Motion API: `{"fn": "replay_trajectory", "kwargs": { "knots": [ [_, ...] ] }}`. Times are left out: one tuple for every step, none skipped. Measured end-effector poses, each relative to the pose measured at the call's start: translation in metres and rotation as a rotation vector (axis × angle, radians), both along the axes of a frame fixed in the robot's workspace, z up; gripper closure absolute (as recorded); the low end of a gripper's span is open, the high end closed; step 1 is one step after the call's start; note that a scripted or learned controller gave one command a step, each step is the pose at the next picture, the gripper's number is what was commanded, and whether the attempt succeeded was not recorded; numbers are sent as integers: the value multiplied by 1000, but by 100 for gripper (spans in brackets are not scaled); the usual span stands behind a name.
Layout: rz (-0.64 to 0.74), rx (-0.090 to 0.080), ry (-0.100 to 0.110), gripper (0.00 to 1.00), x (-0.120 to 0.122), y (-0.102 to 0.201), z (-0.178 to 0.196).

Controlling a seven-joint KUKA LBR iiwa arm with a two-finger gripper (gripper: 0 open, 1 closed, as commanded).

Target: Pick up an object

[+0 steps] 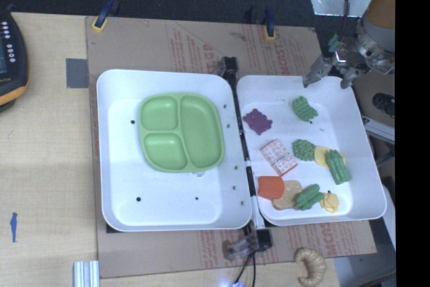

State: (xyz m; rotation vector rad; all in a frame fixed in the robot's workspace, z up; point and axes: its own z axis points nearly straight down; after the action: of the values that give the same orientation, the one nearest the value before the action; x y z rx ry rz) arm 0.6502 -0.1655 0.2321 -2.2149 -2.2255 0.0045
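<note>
Green knobbly toy [304, 109] sits in the upper part of your right bin [363, 144], just below and left of the gripper [329, 74], whose fingers [313, 76] hang spread apart over the bin's top rim, holding nothing.

Small toy food pieces [304, 148] scattered flat in right bin [373, 175], green, purple, red, yellow, none lifted

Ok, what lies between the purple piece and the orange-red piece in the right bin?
In the camera view, a pink checkered card lies between the purple piece and the orange-red piece.
</note>
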Motion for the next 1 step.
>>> {"fn": "replay_trajectory", "kwargs": {
  "knots": [
    [0, 0, 9, 0, 4, -12, -88]
  ]
}}
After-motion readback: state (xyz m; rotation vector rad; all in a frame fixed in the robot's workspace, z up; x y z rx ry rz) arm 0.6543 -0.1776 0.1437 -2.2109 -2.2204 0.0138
